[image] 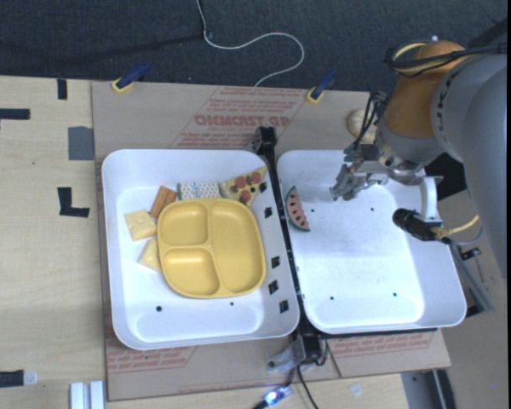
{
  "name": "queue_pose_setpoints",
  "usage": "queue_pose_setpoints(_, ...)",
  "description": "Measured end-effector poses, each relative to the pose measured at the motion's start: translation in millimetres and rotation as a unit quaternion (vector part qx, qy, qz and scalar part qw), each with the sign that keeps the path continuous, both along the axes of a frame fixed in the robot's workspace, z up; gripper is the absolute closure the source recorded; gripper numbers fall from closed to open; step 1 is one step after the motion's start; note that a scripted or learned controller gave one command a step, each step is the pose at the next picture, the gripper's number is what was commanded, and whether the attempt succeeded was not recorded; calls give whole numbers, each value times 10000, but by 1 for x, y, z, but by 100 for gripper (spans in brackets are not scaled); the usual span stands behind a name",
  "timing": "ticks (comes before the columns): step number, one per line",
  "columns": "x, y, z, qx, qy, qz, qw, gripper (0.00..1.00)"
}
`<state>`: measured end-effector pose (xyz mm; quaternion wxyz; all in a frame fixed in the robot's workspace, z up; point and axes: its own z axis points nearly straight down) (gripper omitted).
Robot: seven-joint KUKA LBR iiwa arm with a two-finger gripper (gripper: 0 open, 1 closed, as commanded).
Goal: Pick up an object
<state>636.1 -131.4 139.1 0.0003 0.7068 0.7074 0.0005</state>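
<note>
The gripper [347,186] hangs over the upper part of the right bin [409,313]; whether it is spread or closed cannot be told from this angle. Well to its left, by that bin's left wall, lies a watermelon slice [298,210], a thin curved wedge, red with a green rind. In the left bin [128,313] sits a smooth yellow divided plate [211,247], with flat toy foods beside it: crackers [140,224], a pizza slice [244,184]. Both bins rest on cardboard [230,118].
</note>
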Motion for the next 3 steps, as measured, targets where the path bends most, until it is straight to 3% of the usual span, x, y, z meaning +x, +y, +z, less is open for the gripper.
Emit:
queue_pose_setpoints(2, 12, 5, 88, 0, -10, 6, 10000, 100)
queue_pose_setpoints(3, -35, 38, 77, 2, 31, 7, 10000, 100)
